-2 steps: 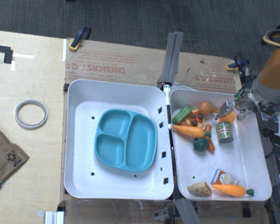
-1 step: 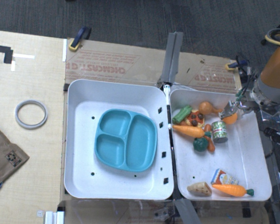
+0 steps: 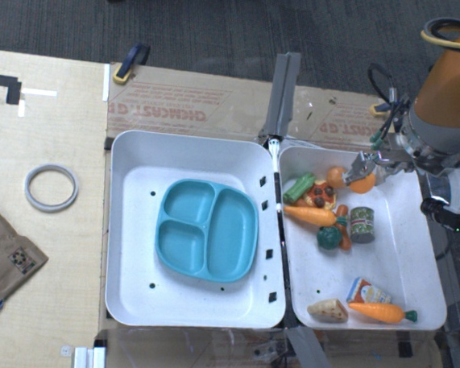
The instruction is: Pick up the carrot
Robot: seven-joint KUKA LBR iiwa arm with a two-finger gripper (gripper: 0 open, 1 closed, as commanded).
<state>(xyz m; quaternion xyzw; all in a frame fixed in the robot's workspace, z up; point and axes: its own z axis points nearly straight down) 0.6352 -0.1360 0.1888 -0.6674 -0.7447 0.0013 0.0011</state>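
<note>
Two carrots lie in the right bin [image 3: 419, 238]. One carrot [image 3: 311, 215] rests near the bin's left wall, pointing left, with its green top by a grey can [image 3: 361, 224]. The other carrot [image 3: 379, 312] lies at the front right corner. My gripper [image 3: 362, 165] hangs over the bin's back part, above and to the right of the first carrot and apart from both. A small round orange fruit [image 3: 363, 183] sits directly below the gripper; whether it is held cannot be made out.
Around the first carrot sit a green vegetable [image 3: 298, 187], a dark berry cluster [image 3: 322, 196], another orange ball [image 3: 336, 177] and a green lump [image 3: 330, 238]. A bread wedge [image 3: 328, 311] and small carton [image 3: 365, 291] lie at the front. The left bin [image 3: 130, 210] holds a blue divided plate [image 3: 208, 230].
</note>
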